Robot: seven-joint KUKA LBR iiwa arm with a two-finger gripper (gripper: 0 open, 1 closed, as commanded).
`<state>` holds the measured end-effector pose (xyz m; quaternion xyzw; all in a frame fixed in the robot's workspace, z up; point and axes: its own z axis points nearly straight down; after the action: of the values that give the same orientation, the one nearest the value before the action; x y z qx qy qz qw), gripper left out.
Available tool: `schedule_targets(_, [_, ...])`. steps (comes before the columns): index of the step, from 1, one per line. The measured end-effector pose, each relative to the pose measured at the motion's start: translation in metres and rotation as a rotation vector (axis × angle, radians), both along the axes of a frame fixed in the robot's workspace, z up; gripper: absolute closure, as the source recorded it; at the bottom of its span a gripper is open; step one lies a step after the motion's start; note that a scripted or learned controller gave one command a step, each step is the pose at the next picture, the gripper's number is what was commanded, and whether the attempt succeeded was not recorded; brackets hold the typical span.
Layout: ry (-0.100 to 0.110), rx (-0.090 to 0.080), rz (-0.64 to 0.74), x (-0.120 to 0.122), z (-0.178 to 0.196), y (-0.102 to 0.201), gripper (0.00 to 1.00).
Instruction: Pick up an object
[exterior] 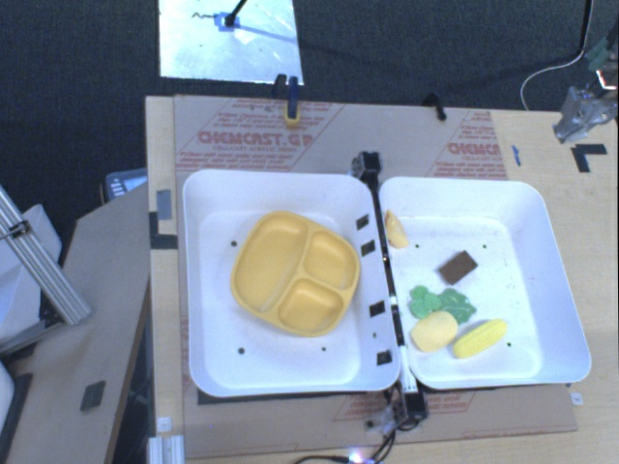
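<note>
The toy corn [479, 338] lies nearest, at about 5 o'clock in the right bin [556, 259], just beside a yellow lump [434, 332] and green leafy toy [441, 304]. It looks light, hard and a bit slippery; gripping across its middle seems best. Farther back sit a brown block [458, 267] and the yellow tray [295, 273]. The tool [586, 104] hangs well apart at 1 o'clock; how wide it stands cannot be told.

Smooth, glossy plastic bins [542, 211]; matt yellow plastic tray [295, 272]; shiny plastic corn [480, 337]; pale wooden bench [542, 138]; reflective metal sheet [230, 27].
</note>
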<state>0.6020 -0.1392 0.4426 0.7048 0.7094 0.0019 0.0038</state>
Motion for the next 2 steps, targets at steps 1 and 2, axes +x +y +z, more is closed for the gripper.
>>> schedule_targets(1, [0.0, 0.0, 0.001, 0.046, 0.028, 0.009, 1.0])
schedule_targets(2, [0.001, 0.001, 0.0, 0.067, 0.055, 0.02, 1.0])
